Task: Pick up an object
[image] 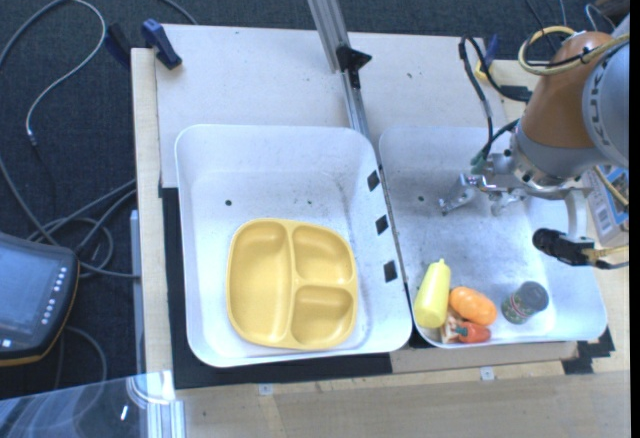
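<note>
Reaching in from the right, arm [560, 116] hangs over right bin [420, 161].

A yellow tray [292, 282] lies in a white bin [200, 166]; a yellow bottle [433, 294] and orange fruit [472, 305] sit nearby.

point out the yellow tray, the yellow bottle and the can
yellow tray [292, 283]: camera view, centre divider.
yellow bottle [433, 295]: camera view, mid body.
can [524, 302]: camera view, its top.

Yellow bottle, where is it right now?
The yellow bottle lies in the right bin, near its front-left corner, just left of the orange object and well below the gripper.
</note>
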Tool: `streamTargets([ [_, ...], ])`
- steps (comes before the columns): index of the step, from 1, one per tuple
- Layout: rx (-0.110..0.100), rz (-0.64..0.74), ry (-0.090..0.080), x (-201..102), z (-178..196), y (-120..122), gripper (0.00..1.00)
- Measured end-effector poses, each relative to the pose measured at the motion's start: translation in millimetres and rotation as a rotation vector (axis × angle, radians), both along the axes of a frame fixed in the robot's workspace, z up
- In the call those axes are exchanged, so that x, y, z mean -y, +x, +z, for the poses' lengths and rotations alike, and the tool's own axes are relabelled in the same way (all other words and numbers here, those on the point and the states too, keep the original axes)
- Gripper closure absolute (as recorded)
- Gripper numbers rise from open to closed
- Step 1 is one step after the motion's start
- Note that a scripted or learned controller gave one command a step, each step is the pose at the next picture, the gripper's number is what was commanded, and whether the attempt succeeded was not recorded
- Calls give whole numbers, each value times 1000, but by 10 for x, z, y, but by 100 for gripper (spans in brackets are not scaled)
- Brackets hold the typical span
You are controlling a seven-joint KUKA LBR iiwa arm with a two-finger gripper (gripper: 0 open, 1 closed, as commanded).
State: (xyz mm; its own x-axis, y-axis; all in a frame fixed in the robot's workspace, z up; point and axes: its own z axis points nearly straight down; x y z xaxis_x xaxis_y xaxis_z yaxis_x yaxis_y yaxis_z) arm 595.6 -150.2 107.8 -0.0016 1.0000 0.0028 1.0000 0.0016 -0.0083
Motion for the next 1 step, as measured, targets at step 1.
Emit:
streamTargets([
  [1,9,0,-1,2,155,25,100],
])
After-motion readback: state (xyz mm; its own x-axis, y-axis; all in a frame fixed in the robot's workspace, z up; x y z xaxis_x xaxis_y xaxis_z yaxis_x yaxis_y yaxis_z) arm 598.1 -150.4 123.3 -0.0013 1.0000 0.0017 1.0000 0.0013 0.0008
